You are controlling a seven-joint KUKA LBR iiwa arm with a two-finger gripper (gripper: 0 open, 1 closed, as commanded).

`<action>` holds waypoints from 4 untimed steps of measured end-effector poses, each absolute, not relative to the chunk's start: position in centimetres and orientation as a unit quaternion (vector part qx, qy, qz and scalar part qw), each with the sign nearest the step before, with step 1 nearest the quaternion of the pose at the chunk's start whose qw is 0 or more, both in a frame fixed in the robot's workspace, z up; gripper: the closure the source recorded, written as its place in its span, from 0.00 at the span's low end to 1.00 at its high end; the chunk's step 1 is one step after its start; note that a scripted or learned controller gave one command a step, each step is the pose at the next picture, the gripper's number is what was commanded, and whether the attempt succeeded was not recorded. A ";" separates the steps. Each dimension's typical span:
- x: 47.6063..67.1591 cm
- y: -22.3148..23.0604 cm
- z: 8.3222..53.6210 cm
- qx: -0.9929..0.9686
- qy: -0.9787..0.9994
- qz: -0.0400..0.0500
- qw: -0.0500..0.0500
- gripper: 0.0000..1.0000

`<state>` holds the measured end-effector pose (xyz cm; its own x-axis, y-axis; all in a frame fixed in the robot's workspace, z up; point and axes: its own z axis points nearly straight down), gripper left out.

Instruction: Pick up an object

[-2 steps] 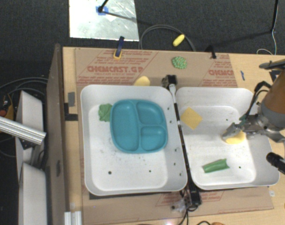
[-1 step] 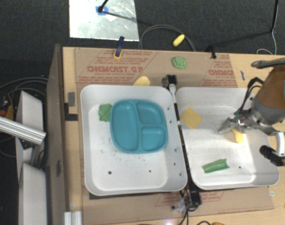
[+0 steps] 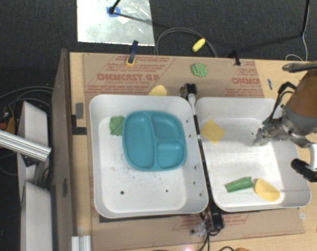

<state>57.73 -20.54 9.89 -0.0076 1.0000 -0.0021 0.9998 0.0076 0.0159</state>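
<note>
The tool (image 3: 262,134) hovers low inside the right bin (image 3: 236,200), nothing visibly grasped — its grip state is unclear. Nearby lie a yellow wedge (image 3: 212,131), green piece (image 3: 237,184), and yellow lump (image 3: 267,190), none lifted yet.

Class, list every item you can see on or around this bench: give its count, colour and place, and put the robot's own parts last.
Bins: 2, white, side by side on the bench.
Divided plate: 1, blue, left bin.
Leafy piece: 1, green, left bin, at the plate's left edge.
Flat square: 1, yellow, right bin, upper left.
Long piece: 1, green, right bin, near the front.
Rounded piece: 1, yellow, beside the long piece.
Bumpy ball: 1, green, behind the bins.
Arm: 1, grey and orange, right.
Gripper: 1, grey, over the right bin.
</note>
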 end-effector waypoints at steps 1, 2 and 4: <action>67.5 -20.5 18.9 0.704 0.710 0.005 0.009 1.00; 67.0 -12.9 21.5 0.703 0.711 0.002 0.001 1.00; 64.6 -8.7 17.8 0.705 0.709 0.001 0.001 0.00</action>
<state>64.63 -8.75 17.79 -0.0051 1.0000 -0.0003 1.0000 0.0051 0.0023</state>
